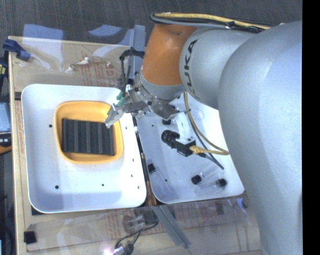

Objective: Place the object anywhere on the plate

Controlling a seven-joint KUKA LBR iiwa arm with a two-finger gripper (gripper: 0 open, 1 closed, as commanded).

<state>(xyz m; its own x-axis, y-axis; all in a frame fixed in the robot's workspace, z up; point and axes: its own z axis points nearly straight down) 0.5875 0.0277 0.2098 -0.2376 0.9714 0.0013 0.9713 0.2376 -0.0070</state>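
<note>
A yellow plate (85, 109) with a dark ridged centre lies in the left white bin (43, 185). My gripper (115, 113) hangs over the plate's upper right rim, below the orange wrist band (162, 52). A small green bit (120, 96) shows right at the gripper; I cannot tell what it is or whether it is held. The arm hides much of the right bin.
The right white bin (202, 193) holds a few small dark pieces near its front (196, 179) (221, 183) and one by its left wall (150, 169). A black connector with a yellow cable (175, 141) hangs from the arm above that bin. Wooden bench edge surrounds both bins.
</note>
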